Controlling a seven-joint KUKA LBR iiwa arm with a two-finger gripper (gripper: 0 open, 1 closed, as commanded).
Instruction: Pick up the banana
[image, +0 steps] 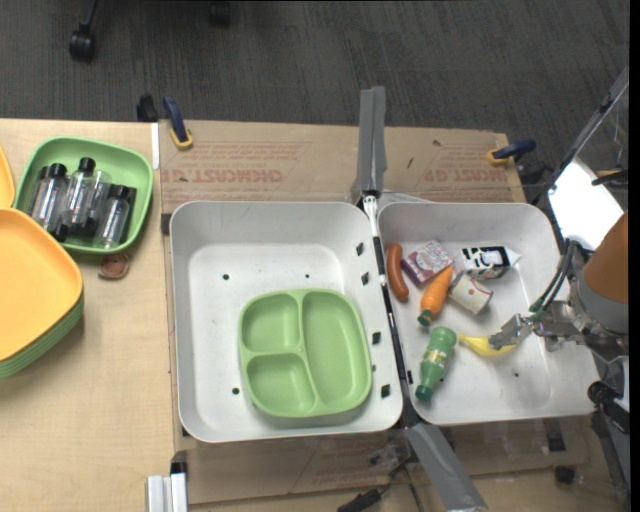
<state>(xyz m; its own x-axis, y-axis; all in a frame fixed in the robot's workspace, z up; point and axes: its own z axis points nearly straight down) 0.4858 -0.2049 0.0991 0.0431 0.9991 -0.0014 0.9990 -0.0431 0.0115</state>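
Slim metallic grey hand (519, 328) with thin pale fingers, blurred at this size. Behind it, a compact grey wrist block of bare metal with darker fittings. Thin dark cables loop up from the block, one showing a greenish tint. Above and behind, a curved orange band on the arm, cut by the frame edge.

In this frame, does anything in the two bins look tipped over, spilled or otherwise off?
Only slightly: the small green plastic bottle lies on its side in the right white bin, near the yellow toy banana. The green three-compartment tray sits flat in the left white bin. Nothing looks spilled or damaged.
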